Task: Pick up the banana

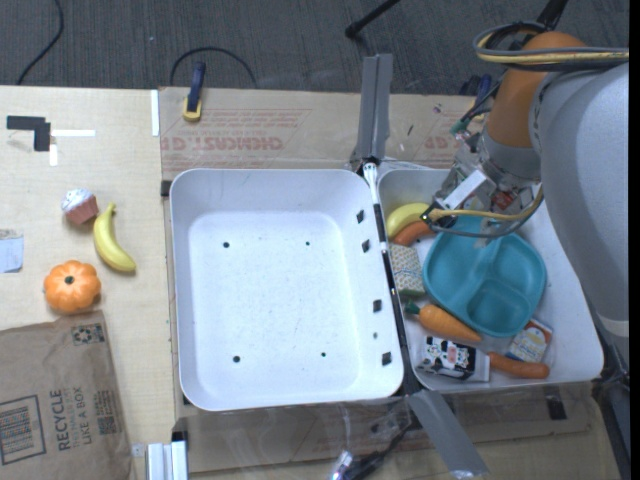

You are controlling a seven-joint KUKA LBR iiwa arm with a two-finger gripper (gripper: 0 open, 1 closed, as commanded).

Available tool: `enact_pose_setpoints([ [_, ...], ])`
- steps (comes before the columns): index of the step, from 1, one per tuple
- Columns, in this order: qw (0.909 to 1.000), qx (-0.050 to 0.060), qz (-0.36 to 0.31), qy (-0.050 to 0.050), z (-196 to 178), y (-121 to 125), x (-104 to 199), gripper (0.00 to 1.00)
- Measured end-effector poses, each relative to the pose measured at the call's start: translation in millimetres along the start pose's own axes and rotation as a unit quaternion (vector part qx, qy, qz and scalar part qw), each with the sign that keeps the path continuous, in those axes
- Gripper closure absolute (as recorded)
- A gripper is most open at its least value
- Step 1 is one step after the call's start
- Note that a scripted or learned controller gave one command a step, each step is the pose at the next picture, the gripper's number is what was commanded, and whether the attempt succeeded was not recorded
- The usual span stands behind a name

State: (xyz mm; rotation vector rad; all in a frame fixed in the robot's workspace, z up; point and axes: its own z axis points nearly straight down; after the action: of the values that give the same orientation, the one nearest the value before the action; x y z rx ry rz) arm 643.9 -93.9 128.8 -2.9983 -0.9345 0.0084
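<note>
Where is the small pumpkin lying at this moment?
The small pumpkin lies on the bench at the camera view's left edge, outside the bins, just below a banana.

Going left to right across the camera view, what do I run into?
Small pumpkin → loose banana on the bench → left bin → banana in the right bin → teal divided plate → grey arm.
</note>
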Motion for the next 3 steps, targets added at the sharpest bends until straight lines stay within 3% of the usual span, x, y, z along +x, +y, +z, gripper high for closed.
enact_pose_setpoints([
  [1, 0.9993, 0.000, -0.036, 0.001, -62, -2, 10, 0.00],
  [2, 0.9993, 0.000, -0.037, 0.000, -61, -57, 49, 0.00],
  [3, 0.9983, 0.000, -0.058, 0.000, -62, -75, 36, 0.00],
])
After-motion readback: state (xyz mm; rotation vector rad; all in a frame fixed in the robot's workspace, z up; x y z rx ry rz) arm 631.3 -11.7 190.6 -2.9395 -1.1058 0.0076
